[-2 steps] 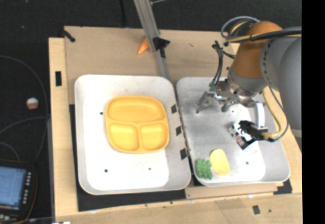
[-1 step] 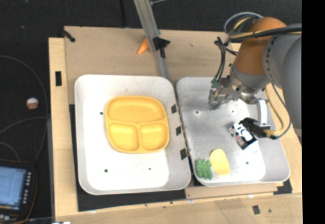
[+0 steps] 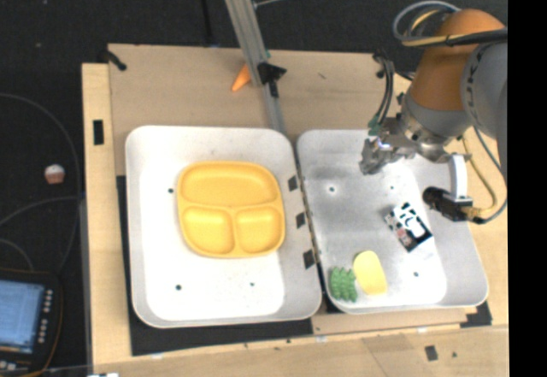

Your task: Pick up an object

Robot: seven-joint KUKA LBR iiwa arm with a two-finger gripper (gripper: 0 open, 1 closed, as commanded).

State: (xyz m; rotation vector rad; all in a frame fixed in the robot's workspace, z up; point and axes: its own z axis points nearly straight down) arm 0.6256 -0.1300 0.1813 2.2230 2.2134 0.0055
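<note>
The bench (image 3: 197,89) was pale board on a dark floor, and it carried two shallow white bins side by side. My jaws (image 3: 373,157) hung over the upper part of the right-hand bin (image 3: 342,170); how far apart they stood I could not tell, and nothing showed between them.

The things worth picking lay toward the bin's near edge: a black-and-white block (image 3: 408,226) below and slightly right of my jaws, a yellow oval piece (image 3: 370,273) further down, and a green knobbly toy (image 3: 343,283) just beside that, close against the bin's corner wall. The left-hand bin (image 3: 154,281), well off to my left, held only a yellow divided tray (image 3: 230,208).

I judged the risks plain enough. Straight below me was bare bin floor, so a descent from there would close on nothing. The yellow piece and green toy sat so near each other and the wall that a finger might land on one and nudge both.
</note>
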